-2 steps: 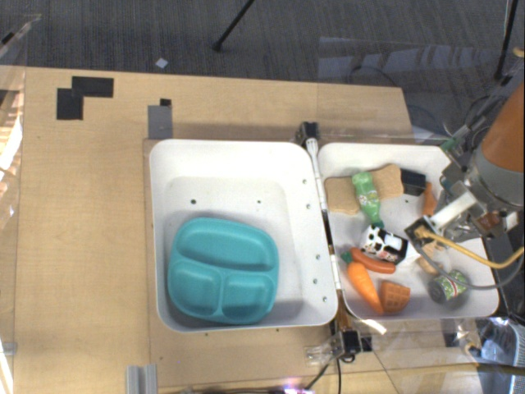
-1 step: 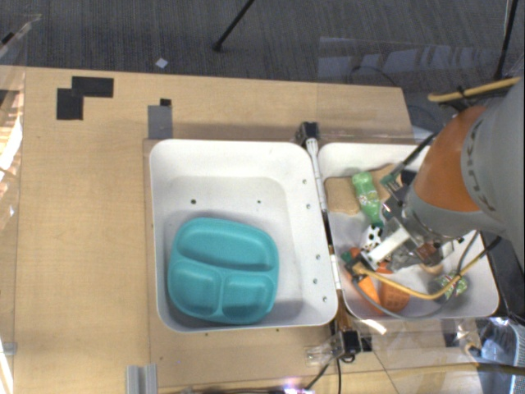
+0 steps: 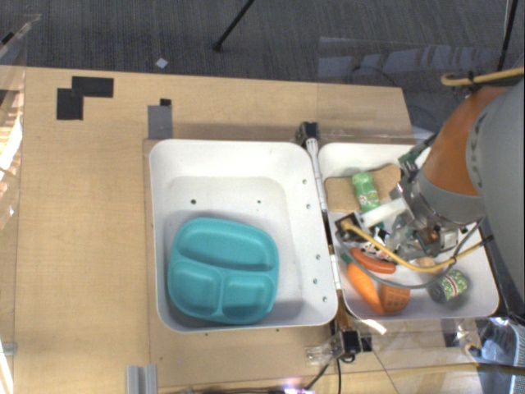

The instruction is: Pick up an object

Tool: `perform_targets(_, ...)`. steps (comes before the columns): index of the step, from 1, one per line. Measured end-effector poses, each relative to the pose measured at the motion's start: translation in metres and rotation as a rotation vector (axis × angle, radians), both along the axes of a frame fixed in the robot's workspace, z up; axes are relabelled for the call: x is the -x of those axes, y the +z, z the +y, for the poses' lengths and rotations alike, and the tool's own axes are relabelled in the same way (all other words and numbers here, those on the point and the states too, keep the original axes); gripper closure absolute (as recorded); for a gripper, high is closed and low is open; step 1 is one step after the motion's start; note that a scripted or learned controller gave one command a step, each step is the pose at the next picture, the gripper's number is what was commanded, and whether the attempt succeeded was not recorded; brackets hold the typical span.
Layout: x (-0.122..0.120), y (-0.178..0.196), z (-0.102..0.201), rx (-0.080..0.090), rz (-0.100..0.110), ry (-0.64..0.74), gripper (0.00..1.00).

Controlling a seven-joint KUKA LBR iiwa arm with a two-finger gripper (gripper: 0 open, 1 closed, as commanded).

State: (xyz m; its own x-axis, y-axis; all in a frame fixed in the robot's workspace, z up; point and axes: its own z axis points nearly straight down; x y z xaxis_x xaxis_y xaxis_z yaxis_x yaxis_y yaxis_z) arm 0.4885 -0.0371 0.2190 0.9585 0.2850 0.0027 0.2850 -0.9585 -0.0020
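Camera view: looks down at a slant on a wooden desk (image 3: 90, 245) with two shallow white bins side by side.
Left bin (image 3: 225, 158): holds a teal divided tray (image 3: 223, 269), which lies flat in the near part of the bin, close to the near wall.
Right bin (image 3: 349, 306): holds several small things crowded together under the arm.
Arm (image 3: 480, 158): grey with an orange band, it reaches in from the right and hangs over the right bin, covering the far right part of it.
Gripper (image 3: 410, 235): low inside the right bin, among wires and a yellow cable; whether its fingers are apart or together I cannot tell, because the wrist and the cables hide them.
Green bottle (image 3: 365, 191): lies on a brown cardboard piece (image 3: 344, 194) in the far part of the right bin, just to the left of the gripper and a little beyond it.
Orange carrot-like object (image 3: 365, 286): lies near the front wall of the right bin, nearer to the camera than the gripper and to its left.
Red object (image 3: 373, 263): a thin long thing just beside the carrot-like object, between it and the gripper.
Green patterned can (image 3: 451, 286): lies on its side in the near right corner of the right bin, just below the gripper.
Black patches (image 3: 82, 95): flat dark marks on the desk, far left, well apart from both bins.
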Motion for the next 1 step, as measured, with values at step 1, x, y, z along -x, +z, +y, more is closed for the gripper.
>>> perform_targets(1,0.0021,-0.0360,0.0563,-0.002,0.007,0.162,1.00)
